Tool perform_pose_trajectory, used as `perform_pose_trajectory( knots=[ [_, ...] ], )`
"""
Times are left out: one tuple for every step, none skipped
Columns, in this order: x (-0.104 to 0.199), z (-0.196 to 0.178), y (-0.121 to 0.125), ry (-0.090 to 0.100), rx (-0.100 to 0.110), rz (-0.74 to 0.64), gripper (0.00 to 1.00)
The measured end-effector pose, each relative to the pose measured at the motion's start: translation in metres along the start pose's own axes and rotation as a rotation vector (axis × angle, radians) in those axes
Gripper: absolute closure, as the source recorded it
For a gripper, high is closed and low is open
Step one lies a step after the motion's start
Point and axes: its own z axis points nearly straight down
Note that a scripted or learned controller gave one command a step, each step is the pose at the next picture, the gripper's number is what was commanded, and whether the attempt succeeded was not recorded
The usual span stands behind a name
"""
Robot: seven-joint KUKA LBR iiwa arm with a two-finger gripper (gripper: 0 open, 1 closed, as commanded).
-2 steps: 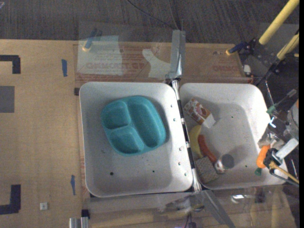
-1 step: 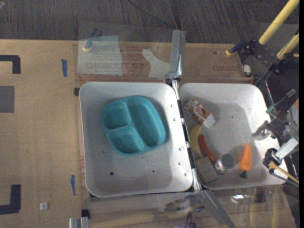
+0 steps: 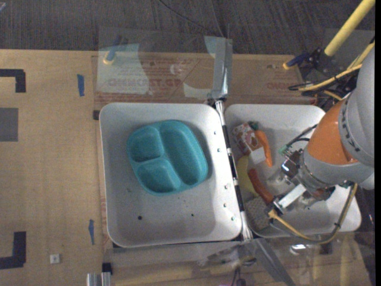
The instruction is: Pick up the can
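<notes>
A: Can's position?

B: Grey can (image 3: 256, 211) lying in the right bin (image 3: 280, 109), in that bin's near-left corner, close against the wall it shares with the left bin (image 3: 119, 159). Outline is dull and blurred, so I cannot tell upright from tipped.

A: Gripper?

B: Gripper (image 3: 284, 200) low inside the right bin, toward its near side, just beside the can and further from the shared wall. Touching or apart, cannot tell. Whether it is spread or closed, cannot tell; nothing visibly held.

A: Arm pose?

B: Arm (image 3: 339, 142) comes over the right bin's outer rim, orange band above the bin's floor, wrist angled down toward the near-left corner.

A: Other contents?

B: Carrot (image 3: 264, 146) and a small carton (image 3: 243, 137) in the right bin's far-left part. Teal divided plate (image 3: 168, 157) in the left bin.
</notes>
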Motion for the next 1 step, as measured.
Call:
perform_pose_trajectory(
  knots=[
    [-0.0498, -0.0096, 0.0287, -0.001, -0.001, 0.093, 0.00]
  ],
)
